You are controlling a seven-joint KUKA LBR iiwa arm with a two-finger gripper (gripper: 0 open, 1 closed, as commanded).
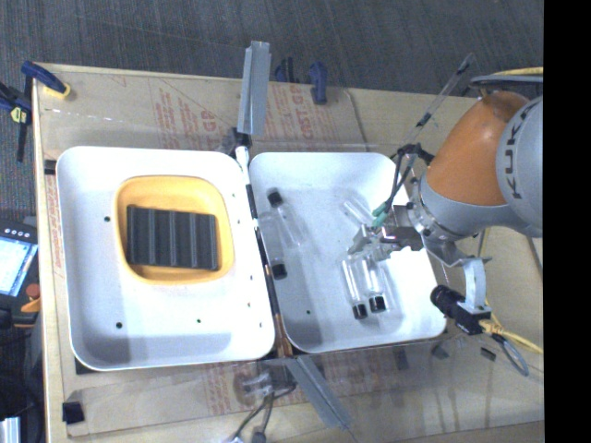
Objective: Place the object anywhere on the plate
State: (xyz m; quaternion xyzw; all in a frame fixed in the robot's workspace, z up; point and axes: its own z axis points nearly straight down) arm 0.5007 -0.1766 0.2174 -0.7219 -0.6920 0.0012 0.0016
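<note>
A yellow plate (173,192) lies in the left bin (92,321). A dark ribbed rectangular object (173,238) rests flat on the plate's middle. My gripper (368,306) hangs over the right bin (319,178), far to the right of the plate. Its two clear fingers (355,280) with black tips point toward the bin's front and stand close side by side. Nothing shows between them.
A clear stick-like piece with black ends (277,229) lies along the right bin's left wall. The arm's orange band (471,160) and cables overhang the right bin's right rim. Clamps and a metal bar (253,86) sit at the bench's back.
</note>
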